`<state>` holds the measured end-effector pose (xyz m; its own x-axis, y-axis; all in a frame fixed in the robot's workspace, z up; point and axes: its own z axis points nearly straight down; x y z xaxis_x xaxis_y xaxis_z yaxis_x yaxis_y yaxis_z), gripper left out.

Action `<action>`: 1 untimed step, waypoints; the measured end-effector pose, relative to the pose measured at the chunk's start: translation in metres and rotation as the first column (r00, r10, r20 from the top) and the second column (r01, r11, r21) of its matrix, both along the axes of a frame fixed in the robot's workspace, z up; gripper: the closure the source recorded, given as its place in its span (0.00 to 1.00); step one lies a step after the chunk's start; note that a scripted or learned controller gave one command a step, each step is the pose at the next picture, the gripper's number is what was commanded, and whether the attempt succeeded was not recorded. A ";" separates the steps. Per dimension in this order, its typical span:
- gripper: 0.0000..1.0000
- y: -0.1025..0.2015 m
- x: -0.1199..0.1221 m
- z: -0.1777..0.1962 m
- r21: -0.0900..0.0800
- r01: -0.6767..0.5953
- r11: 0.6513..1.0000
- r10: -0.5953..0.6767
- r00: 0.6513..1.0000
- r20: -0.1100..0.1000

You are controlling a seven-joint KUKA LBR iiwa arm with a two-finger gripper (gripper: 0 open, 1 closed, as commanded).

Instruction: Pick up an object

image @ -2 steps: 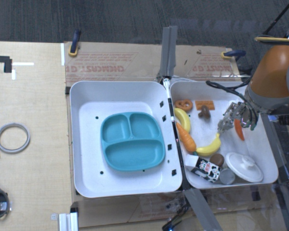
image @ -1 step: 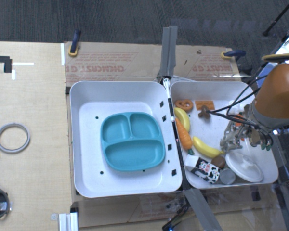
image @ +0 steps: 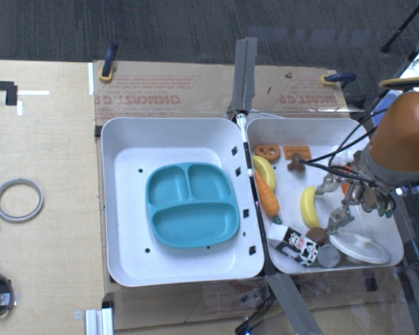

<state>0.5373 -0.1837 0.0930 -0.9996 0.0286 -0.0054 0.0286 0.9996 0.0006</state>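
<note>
Now gripper (image: 335,202) hovering open over right bin (image: 321,128), holding nothing, just beside banana (image: 308,207). Approach step running. Next move calling for descent, fingers straddling banana, then closing.

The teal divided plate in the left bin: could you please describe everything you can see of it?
The teal divided plate looks like smooth plastic, a rounded rectangle with three compartments: two small ones at its far side and one wide one nearer the camera. It lies flat, right side up, turned slightly askew, about mid-floor in the left bin. Nothing rests in it or touches it.
</note>
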 end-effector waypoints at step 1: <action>0.00 0.060 -0.016 -0.001 0.001 -0.009 1.000 0.009 1.000 -0.003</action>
